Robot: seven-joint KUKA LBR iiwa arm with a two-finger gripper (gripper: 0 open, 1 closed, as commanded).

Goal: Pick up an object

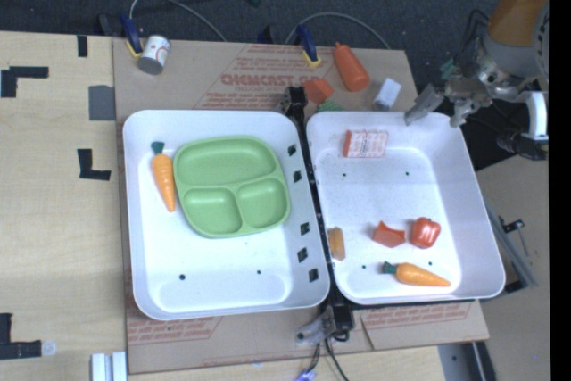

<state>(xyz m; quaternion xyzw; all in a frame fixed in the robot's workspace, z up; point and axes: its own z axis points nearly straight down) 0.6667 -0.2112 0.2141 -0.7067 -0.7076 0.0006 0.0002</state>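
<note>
While my claw point(439, 109) hangs open and empty over the right bin's point(464, 158) far corner, the nearest thing is a small red-and-white packet point(366, 143) lying flat near the bin's far wall. It looks light, thin, crinkly; I'd pinch across its short sides.

Glossy white plastic bins point(223, 290) hold a matt green plastic plate point(234, 186), resting on printed brown cardboard point(250, 80).
</note>
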